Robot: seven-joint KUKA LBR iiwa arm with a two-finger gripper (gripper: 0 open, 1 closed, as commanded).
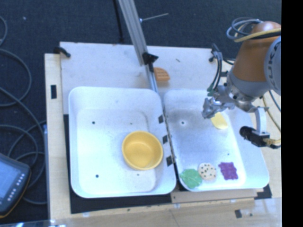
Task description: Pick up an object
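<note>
Lying in the right bin: a pale yellow piece near the far right wall, with a green piece, a spotted cookie and a purple piece lining the near rim, leaving bare floor between. Sitting in the left bin, near its right wall: a yellow bowl. Reaching in from the right, hanging the gripper just beside the pale yellow piece; impossible telling its grip or opening.
</note>
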